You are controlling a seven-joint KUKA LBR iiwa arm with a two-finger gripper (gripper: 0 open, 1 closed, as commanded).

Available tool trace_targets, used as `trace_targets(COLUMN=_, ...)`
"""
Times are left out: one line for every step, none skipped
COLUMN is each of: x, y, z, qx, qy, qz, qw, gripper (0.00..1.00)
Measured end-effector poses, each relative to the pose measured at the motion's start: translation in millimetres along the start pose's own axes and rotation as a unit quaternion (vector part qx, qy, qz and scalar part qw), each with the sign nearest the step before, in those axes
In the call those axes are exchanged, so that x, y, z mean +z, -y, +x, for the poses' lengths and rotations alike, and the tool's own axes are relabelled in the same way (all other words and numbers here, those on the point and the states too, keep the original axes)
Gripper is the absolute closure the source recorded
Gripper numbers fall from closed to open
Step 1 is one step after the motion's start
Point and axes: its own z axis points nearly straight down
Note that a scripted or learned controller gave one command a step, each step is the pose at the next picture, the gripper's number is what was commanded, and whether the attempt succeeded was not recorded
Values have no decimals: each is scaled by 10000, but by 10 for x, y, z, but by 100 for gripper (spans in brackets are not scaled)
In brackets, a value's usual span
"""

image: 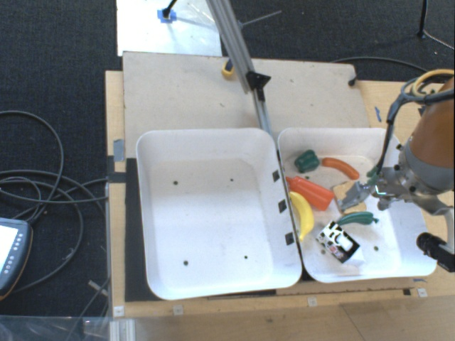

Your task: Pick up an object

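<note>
Right bin (409,261): gripper (353,197) beside orange pepper (313,192).

We look down at a slant from above the bench (178,91), both bins (213,212) in frame.

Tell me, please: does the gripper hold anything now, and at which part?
It cannot be told. The gripper is low in the right bin, close to a tan piece and a green object, but no object shows between its fingers.
</note>
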Motion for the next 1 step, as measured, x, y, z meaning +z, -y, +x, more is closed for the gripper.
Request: trace_targets(x=-18, y=-8, z=-1, qx=13, qy=4, qz=-23, qw=10000, gripper=0)
